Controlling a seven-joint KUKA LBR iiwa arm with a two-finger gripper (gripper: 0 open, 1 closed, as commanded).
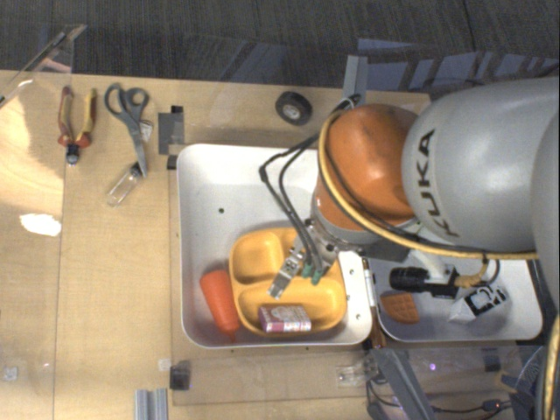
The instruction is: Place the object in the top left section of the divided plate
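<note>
Tool [295, 274] hung low over the yellow divided plate [254, 256], reaching in from the right under the grey arm [490, 164] and its orange band [367, 160]. Whether it was open, closed or gripping could not be made out; the tip was small and tangled with green and metal parts.

Likely task object: a small pink-purple box [285, 319], flat-sided, printed label, lying on its side in the plate's near section, close to the near rim. Nothing was seen between the tool and the box; they were apart, box just nearer than the tool tip. Judged not yet in place, since the far-left section of the plate looked bare yellow and the box sat in the long near compartment.

Plate lay in the near half of the left bin [206, 234], tilted slightly. An orange carrot-like piece [219, 303] lay just left of the plate, touching or nearly touching its rim, probably only stray clutter.

Right bin [525, 326] held a brown waffle-like piece [402, 305], largely under the arm.

On the bench [105, 304], far left and well apart from both bins: pliers [74, 121], scissors [131, 116], a roll of black tape [294, 107]. These seemed to be parked tools, no part of the job.
</note>
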